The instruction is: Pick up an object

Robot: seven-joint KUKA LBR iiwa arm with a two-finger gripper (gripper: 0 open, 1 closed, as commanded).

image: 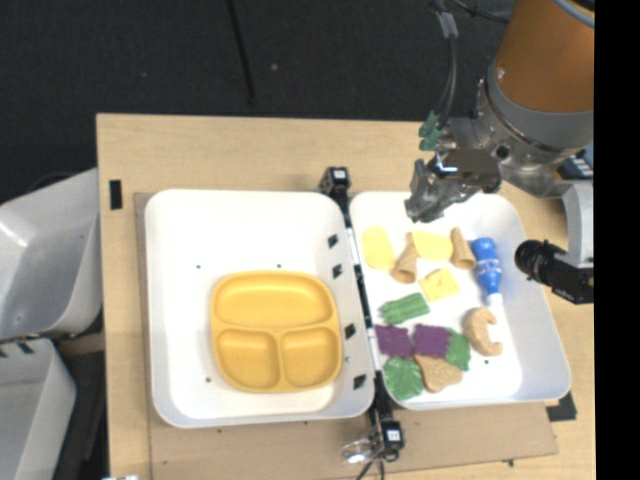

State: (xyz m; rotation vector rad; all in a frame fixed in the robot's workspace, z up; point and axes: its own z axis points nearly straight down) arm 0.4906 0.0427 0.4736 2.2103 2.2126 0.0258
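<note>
A divided tray (274, 341) lies in the left bin (170, 268); small toys (430, 308) fill the right bin (530, 358).

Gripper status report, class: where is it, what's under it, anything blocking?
Gripper above right bin's far edge, nothing between fingers. Toy pieces clustered below, untouched. Nothing blocking.

Robot lab, wooden bench (250, 148), two white bins (170, 268), industrial arm (545, 58)

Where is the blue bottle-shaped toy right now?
The blue toy lies in the right bin, near its right wall, just right of a tan piece and above the tan crescent.
</note>
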